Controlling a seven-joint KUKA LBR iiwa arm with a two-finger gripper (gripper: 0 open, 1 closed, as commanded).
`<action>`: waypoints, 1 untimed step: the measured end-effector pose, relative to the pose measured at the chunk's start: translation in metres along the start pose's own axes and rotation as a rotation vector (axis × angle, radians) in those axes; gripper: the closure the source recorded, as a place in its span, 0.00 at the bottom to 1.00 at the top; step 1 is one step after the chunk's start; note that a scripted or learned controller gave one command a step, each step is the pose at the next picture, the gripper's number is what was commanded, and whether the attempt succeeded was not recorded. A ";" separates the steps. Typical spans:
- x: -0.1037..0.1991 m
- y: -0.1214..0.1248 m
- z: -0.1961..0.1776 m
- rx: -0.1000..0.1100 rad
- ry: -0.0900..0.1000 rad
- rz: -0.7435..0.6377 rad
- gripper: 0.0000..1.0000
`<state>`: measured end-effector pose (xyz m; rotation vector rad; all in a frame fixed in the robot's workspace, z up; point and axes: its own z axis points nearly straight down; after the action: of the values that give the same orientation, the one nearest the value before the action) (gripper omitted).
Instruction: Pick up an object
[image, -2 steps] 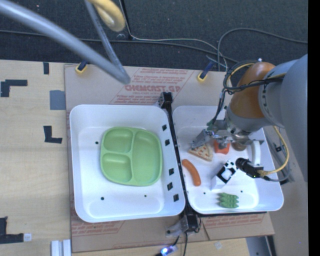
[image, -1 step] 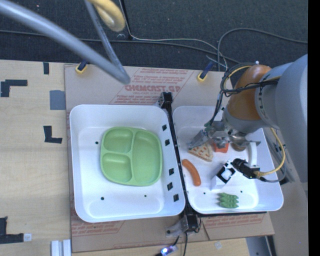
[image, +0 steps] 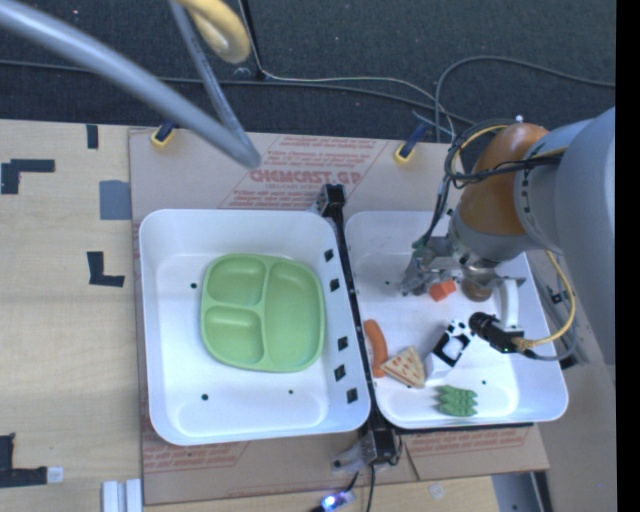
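The grey two-finger gripper (image: 432, 281) hangs low in the right-hand shallow white bin (image: 530, 400), near its back; whether it is open or closed cannot be told. A small orange-red block (image: 441, 292) sits just at its tip. Nearer the front of this bin lie an orange sausage-shaped piece (image: 376, 342), a tan pizza-slice toy (image: 405, 369), a black-and-white object (image: 452, 343) and a green ridged toy (image: 457, 402).

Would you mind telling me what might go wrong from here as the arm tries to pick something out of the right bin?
The small orange block lies right under the gripper, so it may be nudged away rather than grasped. The hot dog and the sandwich wedge touch near the divider, so taking one could drag the other. The green toy lies near the right bin front wall, leaving little approach room.
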<state>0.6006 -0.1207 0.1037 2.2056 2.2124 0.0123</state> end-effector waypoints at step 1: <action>0.005 -0.007 -0.049 0.016 0.007 0.001 1.00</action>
<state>0.5931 -0.1153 0.1523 2.2188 2.2224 0.0027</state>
